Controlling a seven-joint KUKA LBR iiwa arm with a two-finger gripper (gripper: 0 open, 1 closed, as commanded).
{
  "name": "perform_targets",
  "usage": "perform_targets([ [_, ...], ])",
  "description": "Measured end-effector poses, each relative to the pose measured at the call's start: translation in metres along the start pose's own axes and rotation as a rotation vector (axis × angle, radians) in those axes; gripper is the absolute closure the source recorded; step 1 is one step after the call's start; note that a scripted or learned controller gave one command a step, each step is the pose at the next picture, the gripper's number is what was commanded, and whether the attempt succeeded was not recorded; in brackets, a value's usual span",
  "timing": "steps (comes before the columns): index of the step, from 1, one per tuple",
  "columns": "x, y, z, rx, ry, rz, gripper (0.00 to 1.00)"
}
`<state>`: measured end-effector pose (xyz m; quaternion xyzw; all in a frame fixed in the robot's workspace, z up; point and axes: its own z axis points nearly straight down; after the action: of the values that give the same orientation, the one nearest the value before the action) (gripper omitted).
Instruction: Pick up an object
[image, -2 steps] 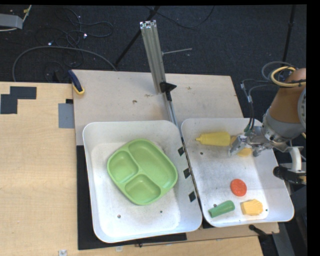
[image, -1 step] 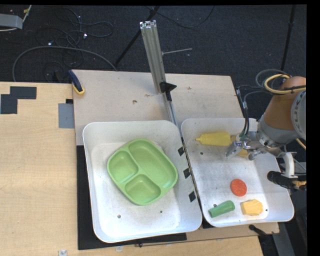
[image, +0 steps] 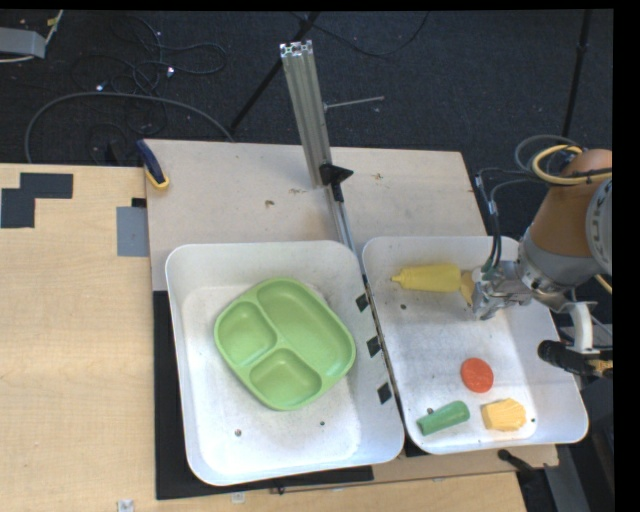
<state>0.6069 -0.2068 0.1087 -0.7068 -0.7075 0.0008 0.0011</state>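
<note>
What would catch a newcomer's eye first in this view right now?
The bright green divided plate lying alone in the left bin stands out most. Next, the gripper is down in the right bin, right beside the yellow object near its far edge. Toward the near edge sit an orange round piece, a green cylinder and a yellow block.
</note>
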Motion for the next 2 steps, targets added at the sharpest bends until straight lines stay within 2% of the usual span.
perform_targets([
  [1,0.004,0.009,-0.049,-0.005,-0.001,-0.001,1.0],
  [2,0.009,0.007,-0.094,-0.006,-0.001,-0.001,1.0],
])
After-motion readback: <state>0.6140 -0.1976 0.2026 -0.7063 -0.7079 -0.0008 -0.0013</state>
